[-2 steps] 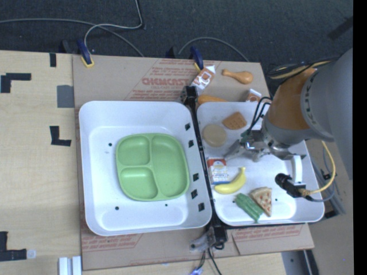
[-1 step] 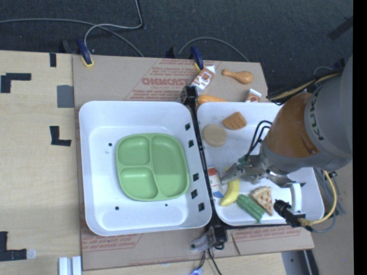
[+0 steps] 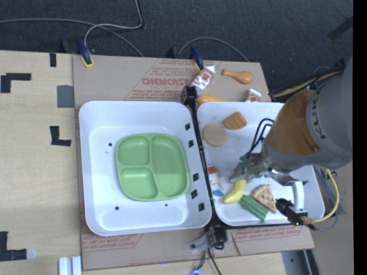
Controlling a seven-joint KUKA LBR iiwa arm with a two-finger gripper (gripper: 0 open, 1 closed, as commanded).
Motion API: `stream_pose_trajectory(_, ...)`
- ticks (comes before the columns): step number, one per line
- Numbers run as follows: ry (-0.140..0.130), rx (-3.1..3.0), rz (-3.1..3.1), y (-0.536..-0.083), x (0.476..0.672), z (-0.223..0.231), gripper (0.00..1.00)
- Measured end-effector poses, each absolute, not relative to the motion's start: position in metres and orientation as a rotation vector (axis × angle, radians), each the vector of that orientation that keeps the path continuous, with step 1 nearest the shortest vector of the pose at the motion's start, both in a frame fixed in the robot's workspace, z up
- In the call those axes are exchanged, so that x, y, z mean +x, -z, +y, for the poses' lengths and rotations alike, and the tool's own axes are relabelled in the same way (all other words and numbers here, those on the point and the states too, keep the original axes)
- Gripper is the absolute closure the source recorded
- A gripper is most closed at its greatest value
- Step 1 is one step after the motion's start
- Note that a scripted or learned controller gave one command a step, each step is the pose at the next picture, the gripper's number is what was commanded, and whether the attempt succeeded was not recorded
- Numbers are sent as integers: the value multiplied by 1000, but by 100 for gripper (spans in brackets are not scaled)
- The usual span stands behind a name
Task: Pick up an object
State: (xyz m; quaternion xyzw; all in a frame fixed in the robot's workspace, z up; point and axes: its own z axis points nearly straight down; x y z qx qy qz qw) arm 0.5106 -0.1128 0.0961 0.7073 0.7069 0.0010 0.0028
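Two white bins sit on cardboard; the right bin (image 3: 226, 213) holds toy food. The gripper (image 3: 245, 169) hangs just above the banana (image 3: 234, 192), its grip state unclear. It should centre over the banana, clear of the pizza slice (image 3: 265, 197).

Evenly and softly lit from above; faint shadows, mild glare on the white bins (image 3: 97, 153), slightly soft and grainy throughout.
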Motion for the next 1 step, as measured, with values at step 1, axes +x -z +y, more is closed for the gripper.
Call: stream_pose_trajectory(1, -2, 2218, 2226, -185, 543, -28, 100)
